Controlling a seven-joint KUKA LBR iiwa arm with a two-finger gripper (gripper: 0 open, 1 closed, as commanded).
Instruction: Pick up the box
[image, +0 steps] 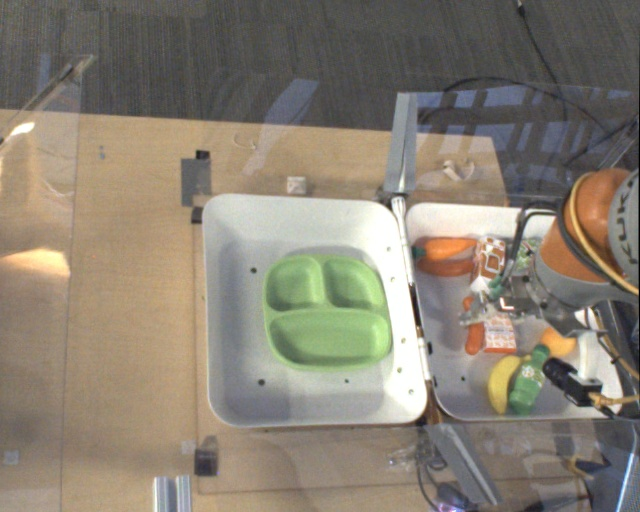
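A small red-and-white box (489, 257) lies at the back of the right bin (450, 395), beside an orange carrot-like piece (446, 253). A second small orange-red box (501, 336) lies nearer the bin's middle. My gripper (486, 303) is low in the right bin between these two boxes, its metal tip just above the orange-red one. The grey arm with its orange band (590, 235) covers the bin's right side. Nothing visibly hangs from the gripper.
A yellow banana (500, 383), a green bottle (527, 378) and a small orange stick (473, 338) crowd the right bin's front. The left bin (230, 300) holds a green divided tray (326, 312). A raised divider (410, 300) separates the bins.
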